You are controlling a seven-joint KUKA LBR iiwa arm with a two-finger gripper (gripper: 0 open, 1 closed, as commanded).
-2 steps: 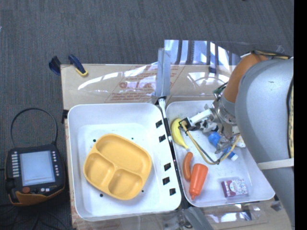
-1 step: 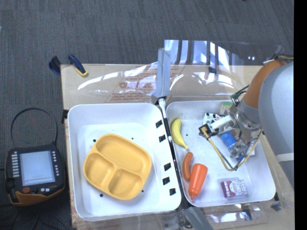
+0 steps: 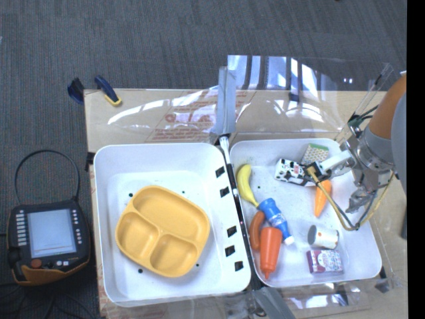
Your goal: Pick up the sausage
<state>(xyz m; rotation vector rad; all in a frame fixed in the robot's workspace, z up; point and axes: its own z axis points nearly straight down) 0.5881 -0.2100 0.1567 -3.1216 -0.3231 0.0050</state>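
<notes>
Hovering at the frame's right edge, the pincer (image 3: 362,201), its state impossible to tell, must next travel left toward the sausage (image 3: 257,229) beside the banana (image 3: 246,183).

Yellow divided tray (image 3: 163,230) in white left bin (image 3: 106,178). In the right bin: yellow banana (image 3: 246,183), blue bottle w/ white cap (image 3: 275,219), red-brown sausage (image 3: 257,229), orange carrot (image 3: 321,197), white card w/ black spots (image 3: 290,171), dark red box (image 3: 325,261).
</notes>
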